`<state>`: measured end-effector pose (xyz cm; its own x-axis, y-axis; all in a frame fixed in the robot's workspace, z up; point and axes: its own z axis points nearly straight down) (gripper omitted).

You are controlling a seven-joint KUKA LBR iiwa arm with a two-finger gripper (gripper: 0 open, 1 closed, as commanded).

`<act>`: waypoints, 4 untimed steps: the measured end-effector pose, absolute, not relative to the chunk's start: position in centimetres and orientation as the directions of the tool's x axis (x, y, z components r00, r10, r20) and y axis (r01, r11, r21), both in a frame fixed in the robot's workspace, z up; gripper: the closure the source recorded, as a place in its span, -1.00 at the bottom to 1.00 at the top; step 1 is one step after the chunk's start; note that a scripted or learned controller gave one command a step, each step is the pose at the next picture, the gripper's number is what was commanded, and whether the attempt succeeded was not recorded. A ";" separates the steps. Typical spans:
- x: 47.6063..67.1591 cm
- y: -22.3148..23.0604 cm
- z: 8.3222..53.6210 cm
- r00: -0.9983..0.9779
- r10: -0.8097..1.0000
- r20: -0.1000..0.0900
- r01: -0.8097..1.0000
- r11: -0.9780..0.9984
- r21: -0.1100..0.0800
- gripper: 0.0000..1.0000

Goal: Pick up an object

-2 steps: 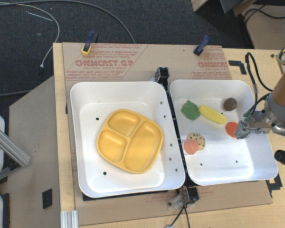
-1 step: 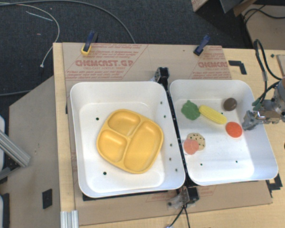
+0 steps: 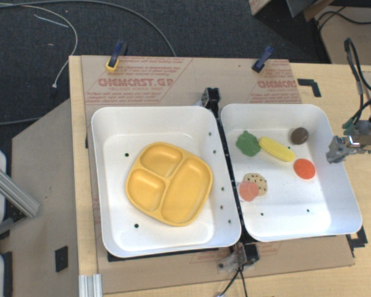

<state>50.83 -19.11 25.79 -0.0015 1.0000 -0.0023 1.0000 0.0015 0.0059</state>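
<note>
The right bin (image 3: 334, 215) holds several small objects. A green leafy-looking piece (image 3: 248, 143) lies at its back left, and a yellow corn cob (image 3: 277, 149) sits right beside it. Near the back right corner rests a brown ball (image 3: 298, 135). An orange-red round piece (image 3: 304, 168) lies toward the right wall. At the left, a speckled cookie (image 3: 256, 181) overlaps a pink round piece (image 3: 247, 192).
The left bin (image 3: 105, 166) bears a yellow three-compartment plate (image 3: 169, 183). A small metal fitting with cables (image 3: 347, 143) hangs at the right bin's right rim. Blue clamps (image 3: 117, 53) (image 3: 263, 59) hold the cardboard at the back.
</note>
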 end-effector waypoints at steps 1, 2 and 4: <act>52.6 -14.2 24.4 -0.006 1.000 0.003 1.000 0.006 -0.003 1.00; 55.2 -8.9 25.0 -0.007 1.000 0.001 1.000 0.007 0.003 1.00; 61.2 1.0 25.1 -0.006 1.000 0.001 1.000 0.006 0.003 1.00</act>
<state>61.16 1.04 25.14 -0.0056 1.0000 0.0009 1.0000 0.0056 0.0032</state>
